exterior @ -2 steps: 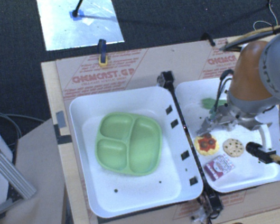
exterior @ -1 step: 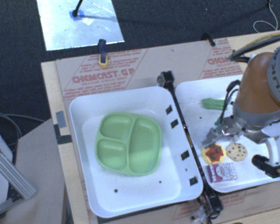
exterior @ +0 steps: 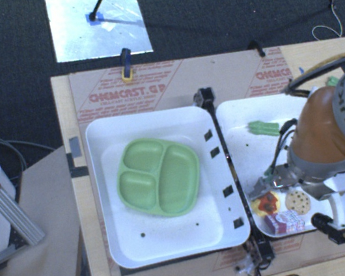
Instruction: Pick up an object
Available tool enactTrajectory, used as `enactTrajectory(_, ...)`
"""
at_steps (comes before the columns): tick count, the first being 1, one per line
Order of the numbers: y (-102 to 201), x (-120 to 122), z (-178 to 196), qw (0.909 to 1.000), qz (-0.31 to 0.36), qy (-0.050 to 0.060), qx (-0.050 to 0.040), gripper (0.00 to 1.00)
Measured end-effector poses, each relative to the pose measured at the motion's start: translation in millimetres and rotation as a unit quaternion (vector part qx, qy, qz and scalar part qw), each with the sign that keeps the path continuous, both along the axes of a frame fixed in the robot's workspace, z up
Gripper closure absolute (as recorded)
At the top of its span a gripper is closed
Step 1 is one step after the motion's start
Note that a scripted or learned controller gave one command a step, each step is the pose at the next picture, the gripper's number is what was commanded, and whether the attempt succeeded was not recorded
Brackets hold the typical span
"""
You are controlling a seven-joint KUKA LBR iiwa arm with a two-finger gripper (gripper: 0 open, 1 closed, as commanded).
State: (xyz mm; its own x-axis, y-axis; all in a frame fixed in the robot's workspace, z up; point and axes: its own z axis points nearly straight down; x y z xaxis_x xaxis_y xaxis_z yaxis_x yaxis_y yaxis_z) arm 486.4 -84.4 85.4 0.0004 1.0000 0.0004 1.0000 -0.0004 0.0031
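Note:
My gripper (exterior: pixel 265 186) hangs low over the front left part of the right bin (exterior: pixel 236 123), just above a red and yellow toy (exterior: pixel 267 204). A round tan cookie (exterior: pixel 297 201) lies right of that toy. At the bin's front edge sits a pink and white box (exterior: pixel 284 222). A green ridged piece (exterior: pixel 264 128) rests near the bin's back. The grey and orange arm (exterior: pixel 330 132) hides the bin's right half.
The left bin (exterior: pixel 104 179) holds a green divided plate (exterior: pixel 159 176). A black divider (exterior: pixel 225 164) runs between the two bins. A clamp (exterior: pixel 126 65) sits at the bench's back edge.

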Motion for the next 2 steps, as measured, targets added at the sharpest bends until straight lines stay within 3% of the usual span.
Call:
enactTrajectory(1,0,3,11,1.0,0.001,-0.002,0.0005,1.0)
enactTrajectory(2,69,88,105,0.9999,0.007,-0.007,0.0008,1.0)
